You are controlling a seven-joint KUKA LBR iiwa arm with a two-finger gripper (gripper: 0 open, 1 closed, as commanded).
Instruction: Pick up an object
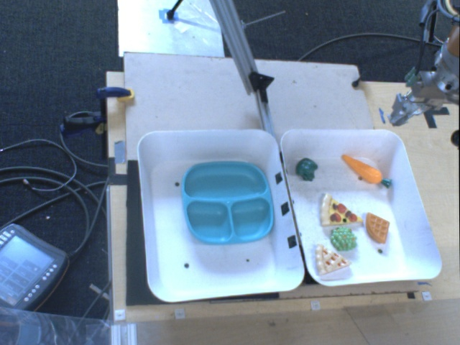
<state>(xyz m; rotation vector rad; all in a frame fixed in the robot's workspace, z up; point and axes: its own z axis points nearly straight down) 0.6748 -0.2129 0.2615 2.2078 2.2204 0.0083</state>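
The claw (402, 111) hangs at the right edge of the view, above the desk (215, 92) and beyond the far right corner of the right bin (420, 214), touching nothing; whether it is wide or narrow I cannot tell. The right bin holds a dark green broccoli piece (307, 168) near its far left, an orange carrot (363, 169) to its right, a pizza slice (336, 212) in the middle, a waffle (377, 227) beside it, a light green bumpy piece (343, 238) and a second pizza slice (330, 259) nearest the front; the left bin (162, 264) carries a blue divided tray (226, 200).
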